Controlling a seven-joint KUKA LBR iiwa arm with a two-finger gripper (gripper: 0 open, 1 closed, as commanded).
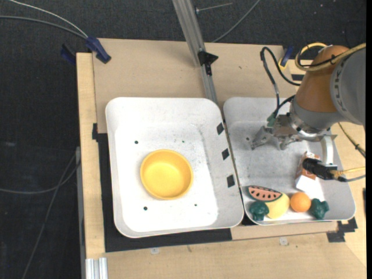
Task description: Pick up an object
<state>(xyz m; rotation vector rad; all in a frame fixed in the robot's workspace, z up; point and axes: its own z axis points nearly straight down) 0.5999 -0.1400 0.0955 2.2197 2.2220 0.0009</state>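
My pincer point(268, 137) hangs over the right bin point(244, 173), grip state unclear; toys point(285, 202) crowd the bin's near edge, unreached.

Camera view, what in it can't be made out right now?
- Gripper: the wrist above covers it, so its state is unreadable.
- Small dark green pieces, one by the watermelon slice and one by the orange: too small to identify.
- White item near the right bin's edge: unclear what it is.

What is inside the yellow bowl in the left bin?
The yellow bowl looks bare inside: smooth yellow bottom, nothing in it. It sits on the left bin's floor; what lies under the bowl is covered.
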